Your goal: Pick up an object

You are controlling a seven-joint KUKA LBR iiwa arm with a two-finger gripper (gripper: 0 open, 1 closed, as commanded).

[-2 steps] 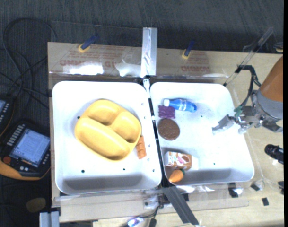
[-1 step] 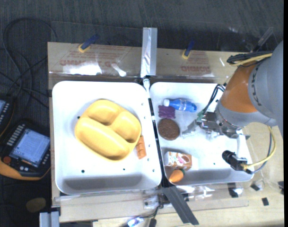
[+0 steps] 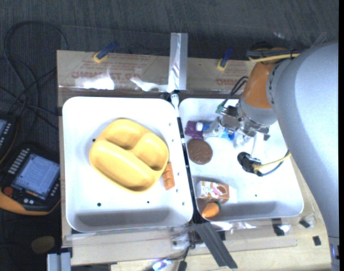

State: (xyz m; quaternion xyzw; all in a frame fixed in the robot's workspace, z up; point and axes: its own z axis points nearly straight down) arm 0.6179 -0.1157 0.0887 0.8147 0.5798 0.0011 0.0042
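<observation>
The right bin (image 3: 273, 199) holds a purple object (image 3: 193, 129), a brown disc (image 3: 199, 151), a pink-and-brown packet (image 3: 213, 191) and a small orange piece (image 3: 210, 209) at its front edge. My gripper (image 3: 241, 127) hangs low over the back middle of this bin, below the arm's orange band (image 3: 256, 89). A small blue-and-white item (image 3: 224, 132) lies right beside it, partly hidden by the gripper body. The purple object and the disc lie to its left, apart from it. In the left bin (image 3: 81, 208), a large yellow lumpy object (image 3: 128, 153) rests with an orange stick (image 3: 168, 176) alongside.
The grey arm (image 3: 316, 129) covers the right bin's right side. A black plug with a yellow cable (image 3: 249, 162) hangs below the gripper. A raised divider (image 3: 183, 151) separates the bins. Clamps and tape sit on the back board (image 3: 121, 69). Handheld devices lie on the floor at left (image 3: 30, 176).
</observation>
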